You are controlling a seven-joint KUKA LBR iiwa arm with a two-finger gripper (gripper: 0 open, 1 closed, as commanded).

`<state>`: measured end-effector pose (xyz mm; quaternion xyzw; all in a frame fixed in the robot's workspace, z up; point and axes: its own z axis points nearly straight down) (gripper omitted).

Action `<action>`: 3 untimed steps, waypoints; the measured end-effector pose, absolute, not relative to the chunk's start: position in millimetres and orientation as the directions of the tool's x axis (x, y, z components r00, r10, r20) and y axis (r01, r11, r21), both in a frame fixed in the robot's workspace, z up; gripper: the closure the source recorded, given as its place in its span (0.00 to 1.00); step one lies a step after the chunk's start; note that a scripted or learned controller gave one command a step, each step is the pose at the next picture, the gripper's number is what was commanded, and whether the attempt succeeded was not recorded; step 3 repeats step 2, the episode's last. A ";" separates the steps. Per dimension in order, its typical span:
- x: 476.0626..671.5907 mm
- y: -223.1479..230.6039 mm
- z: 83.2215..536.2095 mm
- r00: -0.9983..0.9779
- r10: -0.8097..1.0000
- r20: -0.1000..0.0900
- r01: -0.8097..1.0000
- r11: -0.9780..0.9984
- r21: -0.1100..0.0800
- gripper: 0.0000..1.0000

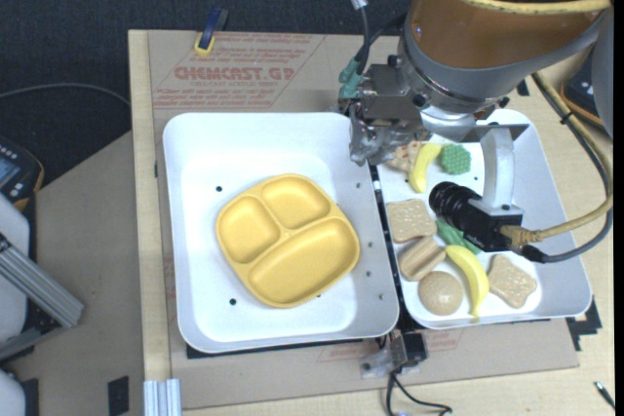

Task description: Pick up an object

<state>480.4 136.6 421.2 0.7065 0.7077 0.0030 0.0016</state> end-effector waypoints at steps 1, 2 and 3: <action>476.7 69.8 223.5 0.007 1.000 -0.004 1.000 -0.007 -0.018 1.00; 481.0 52.9 395.4 0.001 1.000 0.003 1.000 -0.001 0.021 1.00; 481.0 52.9 395.4 0.001 1.000 0.003 1.000 -0.001 0.021 1.00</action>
